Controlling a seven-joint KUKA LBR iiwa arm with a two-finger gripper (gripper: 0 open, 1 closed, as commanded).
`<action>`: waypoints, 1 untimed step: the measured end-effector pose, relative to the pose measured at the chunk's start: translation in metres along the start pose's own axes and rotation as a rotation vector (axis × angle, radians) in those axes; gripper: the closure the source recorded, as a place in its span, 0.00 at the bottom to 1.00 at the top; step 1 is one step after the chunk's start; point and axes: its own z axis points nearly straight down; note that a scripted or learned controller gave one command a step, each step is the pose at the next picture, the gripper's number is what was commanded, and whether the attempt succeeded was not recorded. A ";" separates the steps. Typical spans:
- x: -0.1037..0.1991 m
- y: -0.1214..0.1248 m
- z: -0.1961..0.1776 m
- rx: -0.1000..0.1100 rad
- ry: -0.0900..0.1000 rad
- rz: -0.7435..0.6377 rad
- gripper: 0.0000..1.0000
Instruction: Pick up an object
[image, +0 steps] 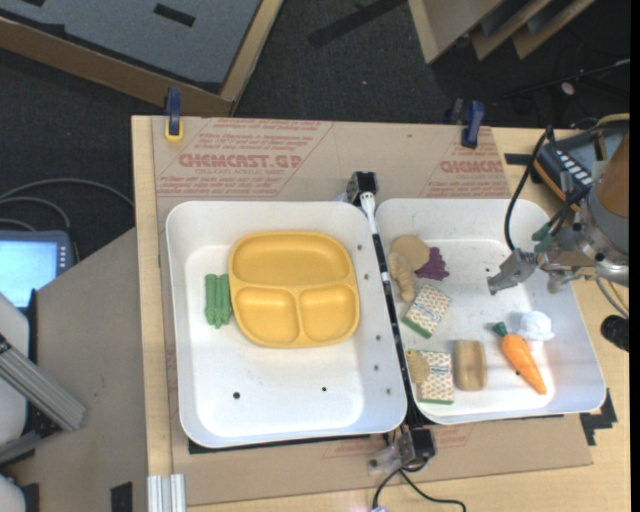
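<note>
Hovering over the right bin (590, 385), the claw (505, 277) is seen released and ungrasping; the toy carrot (524, 362) lies below-right, its long axis slanting diagonally.

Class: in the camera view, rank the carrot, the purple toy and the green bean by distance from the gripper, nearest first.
From the gripper:
1. Purple toy, left of it in the right bin.
2. Carrot, below it, near that bin's front edge.
3. Green bean, far left, in the left bin beside the yellow tray.

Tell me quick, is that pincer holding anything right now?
Pincer: above the right bin, nothing seen between its fingers; open or closed cannot be told from this view.
</note>
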 end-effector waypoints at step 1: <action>-0.048 0.002 0.159 0.006 0.000 0.003 0.00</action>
